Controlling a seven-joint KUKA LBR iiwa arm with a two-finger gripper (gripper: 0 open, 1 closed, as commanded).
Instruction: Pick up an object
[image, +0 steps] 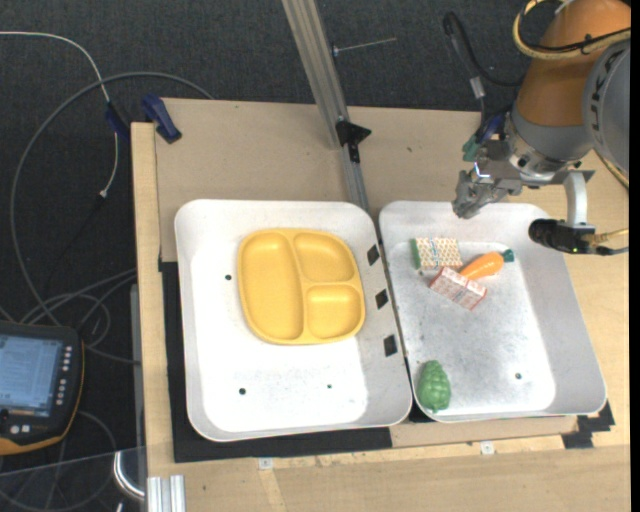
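Inspector: The gripper (470, 204) is hanging over the right bin (545, 350)'s far rim, holding nothing I can see; finger spread I cannot tell.

Clerk: Target?

Inspector: The toy carrot (481, 266) is lying mid-bin, likely light, rigid, slick; I am advising a grasp across its middle.
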